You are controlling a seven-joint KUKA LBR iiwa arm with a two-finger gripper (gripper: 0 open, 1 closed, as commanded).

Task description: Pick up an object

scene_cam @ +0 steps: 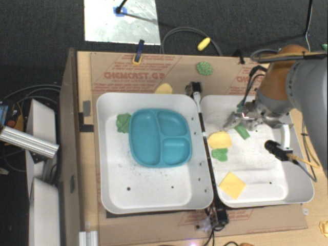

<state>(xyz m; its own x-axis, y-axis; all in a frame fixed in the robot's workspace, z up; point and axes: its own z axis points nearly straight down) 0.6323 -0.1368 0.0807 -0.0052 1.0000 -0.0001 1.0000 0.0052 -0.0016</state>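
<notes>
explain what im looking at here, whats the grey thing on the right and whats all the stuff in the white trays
It's one picture, from a camera fixed above a bench, looking down at a slant. The grey machine with the orange band is a robot arm reaching in from the right; its hand is over the back of the right white bin. Its job is to pick up an object. A small green block lies just beside the hand; I can't tell if it's gripped. That bin also holds a rounded yellow piece, a small green piece and a flat yellow square. The left bin holds a blue divided plate with a green leafy piece beside it.
</notes>
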